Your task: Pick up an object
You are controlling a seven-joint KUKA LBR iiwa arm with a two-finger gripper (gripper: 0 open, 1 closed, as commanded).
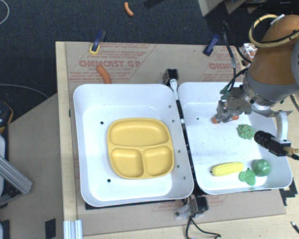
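Camera view looks down on two white bins sitting side by side on a cardboard-covered surface [139,54]. Quick count of what's around.

Left bin [89,148]: one thing in it, a yellow divided tray [139,147] with three compartments, one long one at the far side and two smaller ones nearer the camera.

Right bin [202,148]: four loose things, I'd say. One yellow corn cob [227,169] lying on its side near the front edge. One small light-green bumpy piece [245,131] further back, right of the bin's middle. One round darker green piece [261,167] at the front right, and one small leafy green bit [247,177] touching or just beside it, between it and the corn. Can't tell whether those two greens are separate items or one.

Then there's a small orange thing [220,118] right under the gripper [228,114], at the back of the right bin. Only a sliver of it pokes out, so no idea what it is. The gripper is down low over it, but the arm [276,59] and wrist block the fingers and I can't tell if they're spread or closed, or if the orange thing is actually between them.

Outside the bins: one orange sausage-shaped piece [104,74] on the cardboard behind the left bin, and one more [128,8] on the dark floor further back. Two clamps, one yellow-and-blue [96,42] and one blue [212,45], at the cardboard's far edge.

A black cylinder thing [269,142] hangs off the arm over the right bin's right side, partly covering that wall.
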